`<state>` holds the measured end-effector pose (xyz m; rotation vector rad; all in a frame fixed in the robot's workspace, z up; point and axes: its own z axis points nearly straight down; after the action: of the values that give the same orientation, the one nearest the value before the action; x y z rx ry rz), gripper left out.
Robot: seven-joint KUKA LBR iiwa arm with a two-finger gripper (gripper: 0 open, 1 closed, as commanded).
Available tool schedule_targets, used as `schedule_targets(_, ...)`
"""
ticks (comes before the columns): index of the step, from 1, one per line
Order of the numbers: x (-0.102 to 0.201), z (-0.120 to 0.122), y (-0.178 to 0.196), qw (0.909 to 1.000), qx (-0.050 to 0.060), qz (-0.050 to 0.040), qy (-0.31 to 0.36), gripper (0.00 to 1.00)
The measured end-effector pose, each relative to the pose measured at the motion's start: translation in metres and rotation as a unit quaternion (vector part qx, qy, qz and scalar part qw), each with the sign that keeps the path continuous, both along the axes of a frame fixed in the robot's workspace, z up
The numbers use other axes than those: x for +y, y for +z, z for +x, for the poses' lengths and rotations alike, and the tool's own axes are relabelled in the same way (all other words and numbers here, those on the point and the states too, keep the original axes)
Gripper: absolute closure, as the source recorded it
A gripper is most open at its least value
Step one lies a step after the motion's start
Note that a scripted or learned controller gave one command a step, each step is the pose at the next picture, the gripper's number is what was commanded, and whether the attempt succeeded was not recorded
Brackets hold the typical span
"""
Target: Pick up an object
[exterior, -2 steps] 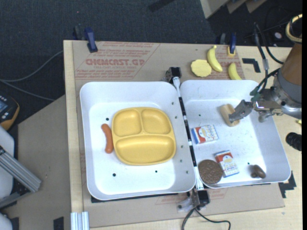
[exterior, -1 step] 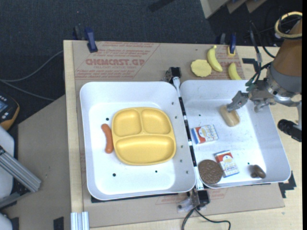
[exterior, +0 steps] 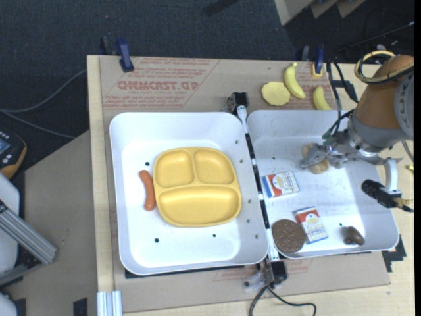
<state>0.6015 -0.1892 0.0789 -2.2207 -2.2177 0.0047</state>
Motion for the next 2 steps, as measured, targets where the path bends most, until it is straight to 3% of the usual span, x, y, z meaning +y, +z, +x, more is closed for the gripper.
schedule_targets(1, 0.041, 0.043, 0.006, 1.0, -0.004, -0.0007, 0.003, 0.0)
schedule_targets(2, 0.039, 0.042, 0.017, 1.0, -0.005, -0.0007, 0.002, 1.0)
